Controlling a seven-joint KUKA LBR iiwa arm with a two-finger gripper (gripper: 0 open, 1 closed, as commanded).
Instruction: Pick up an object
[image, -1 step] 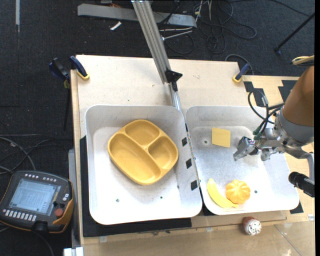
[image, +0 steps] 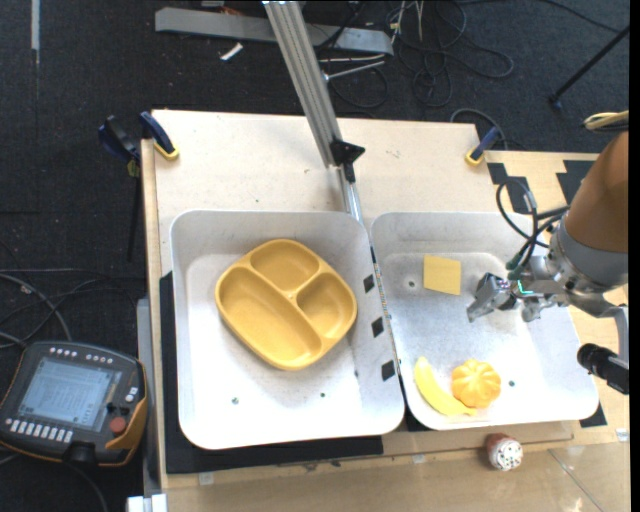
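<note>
In the right bin (image: 560, 395) lie a flat yellow square block (image: 442, 274) near the back, a yellow banana-shaped piece (image: 432, 390) and an orange pumpkin-like ball (image: 475, 382) at the front. My gripper (image: 505, 297) hangs over the right bin's middle, right of the square block and above the ball. Its dark fingers (image: 485, 298) point left and down and look spread, with nothing between them. The left bin (image: 195, 300) holds a yellow divided plate (image: 286, 302).
A small speckled ball (image: 504, 453) rests on the bench in front of the right bin. A metal pole (image: 315, 90) slants over the back of the bench. A teach pendant (image: 70, 400) lies on the floor at left.
</note>
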